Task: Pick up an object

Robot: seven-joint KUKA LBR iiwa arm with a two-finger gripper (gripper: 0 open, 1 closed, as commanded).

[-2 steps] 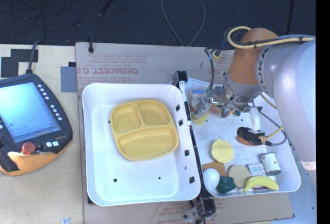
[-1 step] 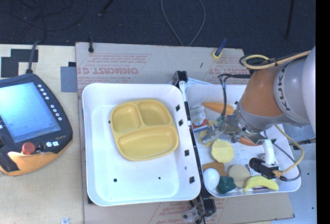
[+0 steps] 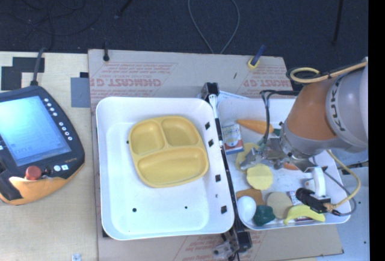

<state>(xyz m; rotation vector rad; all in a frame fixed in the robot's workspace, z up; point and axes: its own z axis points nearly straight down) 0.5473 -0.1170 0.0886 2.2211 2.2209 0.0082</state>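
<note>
Nearest the camera, a white egg (image 3: 246, 204), a dark green piece (image 3: 263, 214), a tan round (image 3: 278, 202) and a banana (image 3: 304, 213) are lying along the right bin's (image 3: 337, 222) front edge. Just behind them the gripper (image 3: 263, 156) is hanging over a yellow disc (image 3: 260, 177); whether it is gripping anything, I cannot tell. Farther back a carrot (image 3: 252, 126) is lying, while the yellow divided plate (image 3: 169, 150) is sitting in the left bin (image 3: 114, 193).

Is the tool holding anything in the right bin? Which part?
Cannot tell. The tool sits low over the toy food in the right bin, its tip hidden among the items.
</note>
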